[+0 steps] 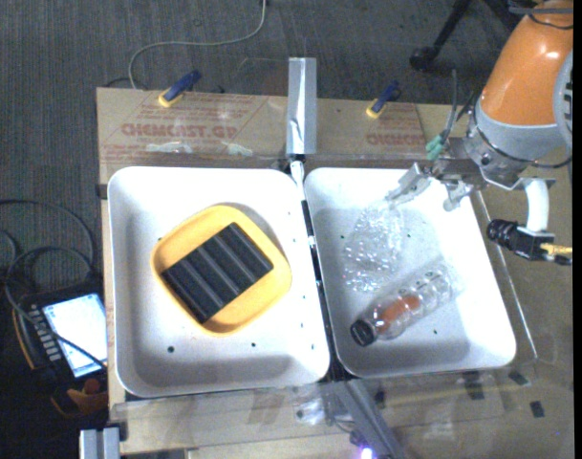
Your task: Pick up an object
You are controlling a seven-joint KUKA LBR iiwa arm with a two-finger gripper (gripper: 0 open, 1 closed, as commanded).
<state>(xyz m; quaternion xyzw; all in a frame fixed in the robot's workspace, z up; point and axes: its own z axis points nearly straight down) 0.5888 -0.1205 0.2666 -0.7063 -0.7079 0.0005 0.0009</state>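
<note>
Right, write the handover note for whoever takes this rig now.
Gripper: over the right bin's far edge, fingers spread, nothing between them.
Right bin: a clear plastic bottle with a dark cap lying on its side near the front; a crumpled clear plastic piece behind it, just below the gripper.
Left bin: a yellow object with a black ribbed top.
Done: nothing picked.
Left: descend, grasp, lift one object.

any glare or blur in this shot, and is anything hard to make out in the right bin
In the camera view, the white bins are brightly lit and nearly washed out; the clear crinkled plastic almost blends into the right bin's floor; the clear bottle is soft-edged; the gripper looks slightly blurred; the yellow and black object is sharp.
</note>
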